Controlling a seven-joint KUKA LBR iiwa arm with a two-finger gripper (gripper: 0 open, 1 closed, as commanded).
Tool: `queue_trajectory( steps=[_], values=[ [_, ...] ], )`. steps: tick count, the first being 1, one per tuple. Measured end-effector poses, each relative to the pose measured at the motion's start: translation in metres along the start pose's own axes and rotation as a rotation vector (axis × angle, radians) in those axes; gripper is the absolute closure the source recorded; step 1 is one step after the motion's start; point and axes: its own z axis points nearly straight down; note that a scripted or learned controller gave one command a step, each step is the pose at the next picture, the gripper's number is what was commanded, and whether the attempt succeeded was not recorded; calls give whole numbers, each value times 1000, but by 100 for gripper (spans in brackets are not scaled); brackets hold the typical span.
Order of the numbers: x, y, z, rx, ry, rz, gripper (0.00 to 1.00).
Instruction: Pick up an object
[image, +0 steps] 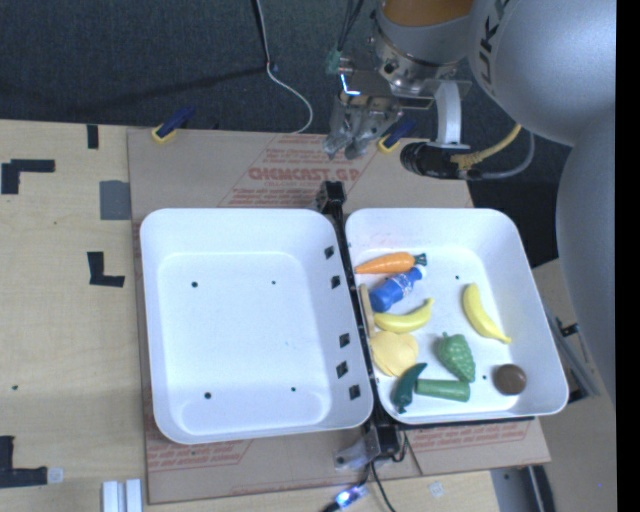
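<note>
My gripper (352, 143) hangs high above the bench, over the far end of the divider between the two bins, with nothing visible between its fingers. The right bin (500, 235) holds an orange carrot (385, 264), a blue bottle (393, 290), two yellow bananas (403, 319) (483, 312), a pale yellow round piece (393, 352), a green bumpy fruit (456, 355), a green cucumber-like piece (432, 387) and a brown ball (510, 379).
The left bin (240, 320) lies beside the right one, joined by a black hinge strip (345, 300). Both rest on a cardboard sheet (280, 175). A white cable (290, 90) and a blue clip (172, 123) lie behind the bins.
</note>
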Motion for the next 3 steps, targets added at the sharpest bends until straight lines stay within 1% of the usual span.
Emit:
queue_trajectory(
  steps=[1,2,3],
  values=[
    [59,1,129,-3,1,-5,100],
    [75,2,5,-30,6,-4,100],
    [92,-9,-126,-33,7,-4,100]
  ],
)
